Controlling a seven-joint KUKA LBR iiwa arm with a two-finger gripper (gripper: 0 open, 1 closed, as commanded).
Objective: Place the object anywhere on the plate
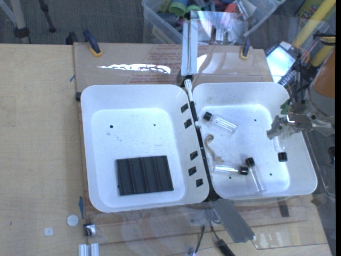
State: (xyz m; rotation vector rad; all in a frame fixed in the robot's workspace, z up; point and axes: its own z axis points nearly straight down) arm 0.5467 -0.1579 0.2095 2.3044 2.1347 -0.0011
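Three small clear vials with dark caps lie in the right bin (pixel 298 159), and one of them is presumably the object to move: the upper vial (pixel 219 122) near the bin's middle, the lower vial (pixel 230 170) lying flat near the front, and a third vial (pixel 253 175) angled just beside it, their capped ends close together. A loose black cap (pixel 282 156) sits apart toward the right wall. The dark ribbed plate (pixel 145 175) rests flat in the left bin (pixel 96 143), well apart from all of them.

The gripper (pixel 279 126) hangs at the right bin's right side, holding nothing visible; I cannot tell how wide the jaws stand.

These vials look light, rigid and smooth, likely plastic or glass, so they will probably roll and slip easily. A grasp across the middle of the cylinder, jaws square to its long axis, seems safest. The upper vial lies alone, so it looks the easiest pick.
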